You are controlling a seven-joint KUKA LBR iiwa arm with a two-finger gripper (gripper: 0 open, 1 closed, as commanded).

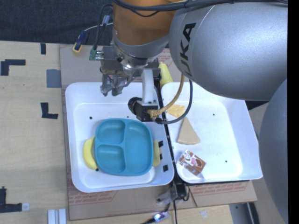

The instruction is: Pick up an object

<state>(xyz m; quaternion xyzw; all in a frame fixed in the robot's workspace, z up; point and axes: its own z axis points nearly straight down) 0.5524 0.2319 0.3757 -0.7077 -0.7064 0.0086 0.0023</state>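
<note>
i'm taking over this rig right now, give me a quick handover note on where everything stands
Gripper: hangs over the far edge of the left bin, nothing seen between its fingers; open or shut is not readable.
Left bin: blue divided plate lying on a yellow object that pokes out at its left side.
Right bin: tan wedge, small brown and white packet, a yellow piece near the divider.
Done: nothing picked yet.
Left: choose one object, descend, grasp, lift.

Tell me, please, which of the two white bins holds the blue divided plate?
The left bin, below the gripper, holds the blue divided plate. The right bin holds a tan wedge and a small brown packet.
</note>
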